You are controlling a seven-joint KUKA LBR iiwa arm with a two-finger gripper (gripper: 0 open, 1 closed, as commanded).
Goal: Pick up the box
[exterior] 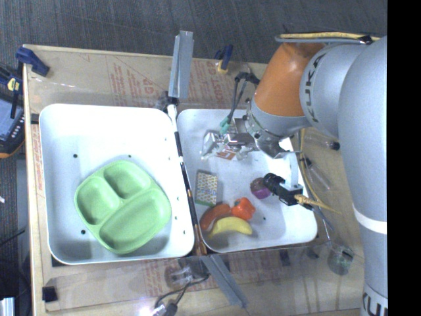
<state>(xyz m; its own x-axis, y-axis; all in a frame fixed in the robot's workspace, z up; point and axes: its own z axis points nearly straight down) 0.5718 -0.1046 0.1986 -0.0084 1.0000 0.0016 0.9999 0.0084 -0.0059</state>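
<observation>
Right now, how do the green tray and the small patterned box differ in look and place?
The green tray is large, rounded and plain green with three compartments; the patterned box is small, rectangular and grey with a dotted pattern. The tray lies in the left bin; the box lies in the right bin, near the dividing wall. Both lie flat, apart from the hand.

Arm was a fat, smooth light-grey cast cylinder (pixel 355 110) with a glossy finish and rounded joints. A broad matte orange band (pixel 284 84) sat above the wrist, with a thin yellowish rim along its top edge. A narrow white ring marked the lower link (pixel 371 224). The wrist end was a darker grey collar. The small two-finger gripper (pixel 227 142) was bare silvery metal with a green fitting on top and thin dark cables running into it.
</observation>
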